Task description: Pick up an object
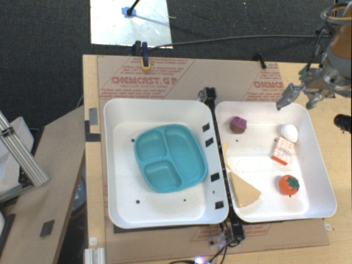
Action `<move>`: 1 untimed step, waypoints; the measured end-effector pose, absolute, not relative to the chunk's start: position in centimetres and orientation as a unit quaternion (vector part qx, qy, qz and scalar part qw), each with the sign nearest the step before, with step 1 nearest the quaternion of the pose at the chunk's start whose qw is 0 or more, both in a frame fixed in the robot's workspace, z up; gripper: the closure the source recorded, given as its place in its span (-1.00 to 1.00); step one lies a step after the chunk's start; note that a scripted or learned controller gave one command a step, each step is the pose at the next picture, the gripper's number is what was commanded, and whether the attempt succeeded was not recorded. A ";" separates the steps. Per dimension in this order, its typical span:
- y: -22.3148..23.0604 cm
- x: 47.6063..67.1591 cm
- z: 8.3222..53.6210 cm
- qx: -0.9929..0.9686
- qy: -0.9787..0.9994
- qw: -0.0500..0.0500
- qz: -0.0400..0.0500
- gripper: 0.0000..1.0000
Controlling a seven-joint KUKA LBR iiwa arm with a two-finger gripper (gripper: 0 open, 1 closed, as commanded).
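Camera view, left to right: left bin (pixel 118 202) carrying a teal divided plate (pixel 170 157); right bin (pixel 319 202) with a purple lump (pixel 237 125), a tan wedge (pixel 243 190), a white egg (pixel 289 132), a red-and-white carton (pixel 282 150), an orange tomato-like ball (pixel 289 185). Gripper (pixel 301 95) poised over the right bin's far rim, fingers spread apart, nothing between them. Egg nearest, just toward the camera and slightly left; carton's long axis running near-to-far. White floor, items well apart, ample room for a straight descent.

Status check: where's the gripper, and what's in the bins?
Gripper open, above right bin's far edge, holding nothing. Egg nearest. Nothing blocking.
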State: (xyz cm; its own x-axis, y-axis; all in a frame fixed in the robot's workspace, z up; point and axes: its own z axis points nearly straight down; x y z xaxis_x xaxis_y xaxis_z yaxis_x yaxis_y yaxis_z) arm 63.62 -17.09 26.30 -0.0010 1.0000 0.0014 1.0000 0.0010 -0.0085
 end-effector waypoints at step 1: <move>-17.0 63.8 27.0 -0.706 -0.708 -0.001 0.000 -1.00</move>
